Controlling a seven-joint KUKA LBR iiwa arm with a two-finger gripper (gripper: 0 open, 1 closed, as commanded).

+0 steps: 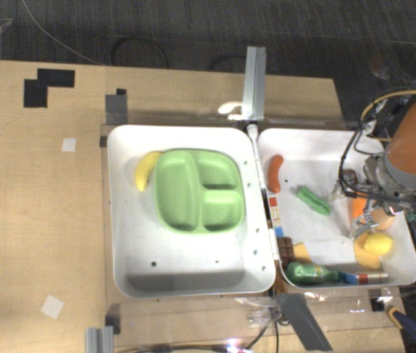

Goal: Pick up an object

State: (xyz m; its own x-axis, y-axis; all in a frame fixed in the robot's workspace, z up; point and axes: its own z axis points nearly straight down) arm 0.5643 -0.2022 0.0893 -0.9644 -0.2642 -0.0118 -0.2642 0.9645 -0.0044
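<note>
The right bin [318, 149] holds a yellow fruit [374, 247] near its right wall, with an orange piece [357, 207] just above it. A green pod-shaped toy [314, 200] lies mid-bin and a red sausage [274, 173] lies near the left wall. Along the front wall lies a green bottle [312, 273]. My gripper [373, 219] hangs low over the right side of this bin, directly above the yellow fruit and beside the orange piece. The wrist and cables hide its tips.
The left bin [186, 282] carries a green divided plate [197, 190] with a banana [145, 169] at its left edge. A brown block [285, 250] and a small orange piece [300, 253] sit by the bottle. A metal post [255, 83] stands behind the bins.
</note>
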